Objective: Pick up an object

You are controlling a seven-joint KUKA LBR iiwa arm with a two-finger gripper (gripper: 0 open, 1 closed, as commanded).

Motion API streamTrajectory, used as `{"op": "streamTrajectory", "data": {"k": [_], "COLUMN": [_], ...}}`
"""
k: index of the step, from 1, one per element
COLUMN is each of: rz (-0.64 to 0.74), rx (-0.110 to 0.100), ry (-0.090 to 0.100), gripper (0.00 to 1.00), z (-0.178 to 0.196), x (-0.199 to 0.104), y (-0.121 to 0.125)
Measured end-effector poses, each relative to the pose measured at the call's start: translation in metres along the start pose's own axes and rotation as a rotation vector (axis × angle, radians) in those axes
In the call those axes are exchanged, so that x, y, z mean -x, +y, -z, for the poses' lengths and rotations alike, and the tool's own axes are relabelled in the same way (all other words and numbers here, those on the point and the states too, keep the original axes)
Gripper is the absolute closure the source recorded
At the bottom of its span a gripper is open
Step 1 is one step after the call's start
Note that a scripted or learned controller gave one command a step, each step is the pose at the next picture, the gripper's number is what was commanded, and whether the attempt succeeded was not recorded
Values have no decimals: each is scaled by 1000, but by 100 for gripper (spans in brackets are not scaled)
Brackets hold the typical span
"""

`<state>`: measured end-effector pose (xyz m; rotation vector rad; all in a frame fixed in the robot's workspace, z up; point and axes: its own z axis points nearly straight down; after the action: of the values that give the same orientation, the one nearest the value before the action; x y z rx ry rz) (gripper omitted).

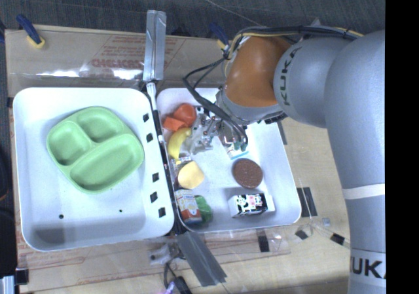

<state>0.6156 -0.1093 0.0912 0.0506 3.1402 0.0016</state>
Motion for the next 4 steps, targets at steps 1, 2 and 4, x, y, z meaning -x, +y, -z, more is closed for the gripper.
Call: {"op": "streamTrajectory", "data": {"k": [1, 2, 4], "rz": [26, 390, 125], "rx": [-6, 1, 2], "ry": [-15, 6, -5], "gripper": [100, 100, 100], "z": [156, 42, 103], "x": [22, 22, 39], "y": [-46, -100, 107]}}
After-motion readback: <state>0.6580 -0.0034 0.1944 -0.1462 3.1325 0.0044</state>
